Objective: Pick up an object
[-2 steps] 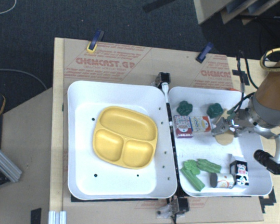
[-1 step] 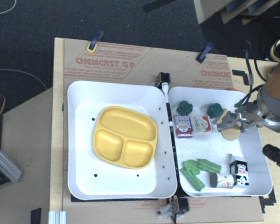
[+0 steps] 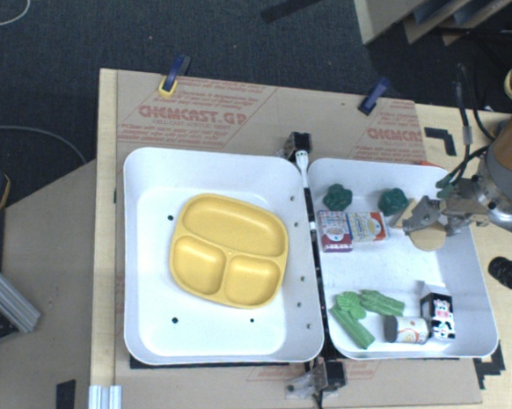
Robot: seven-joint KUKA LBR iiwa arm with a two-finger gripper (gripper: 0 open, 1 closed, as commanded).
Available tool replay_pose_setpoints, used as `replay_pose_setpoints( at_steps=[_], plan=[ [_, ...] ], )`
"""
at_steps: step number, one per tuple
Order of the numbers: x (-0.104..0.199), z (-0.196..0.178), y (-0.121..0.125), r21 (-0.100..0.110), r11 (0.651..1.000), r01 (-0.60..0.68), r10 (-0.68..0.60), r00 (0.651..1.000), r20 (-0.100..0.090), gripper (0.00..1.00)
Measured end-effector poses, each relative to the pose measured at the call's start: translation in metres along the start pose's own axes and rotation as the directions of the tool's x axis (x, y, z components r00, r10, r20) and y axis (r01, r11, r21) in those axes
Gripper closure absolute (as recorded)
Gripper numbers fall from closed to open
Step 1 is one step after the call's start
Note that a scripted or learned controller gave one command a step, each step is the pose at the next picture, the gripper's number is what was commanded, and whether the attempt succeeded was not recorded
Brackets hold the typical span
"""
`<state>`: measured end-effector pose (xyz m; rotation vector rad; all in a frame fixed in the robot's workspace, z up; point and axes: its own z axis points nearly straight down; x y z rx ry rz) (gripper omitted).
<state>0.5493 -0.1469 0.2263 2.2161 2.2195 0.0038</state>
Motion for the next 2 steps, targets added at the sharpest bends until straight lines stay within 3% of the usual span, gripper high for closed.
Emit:
replay_pose_setpoints(
  at_steps=[1, 2],
  plan=[
    [0.049, -0.01, -0.023, 0.007, 1.0, 0.004, -0.004, 1.0, -0.005, 1.0],
    [0.093, 0.006, -0.048, 0.011, 1.0, 0.003, -0.003, 1.0, -0.005, 1.0]
  ],
)
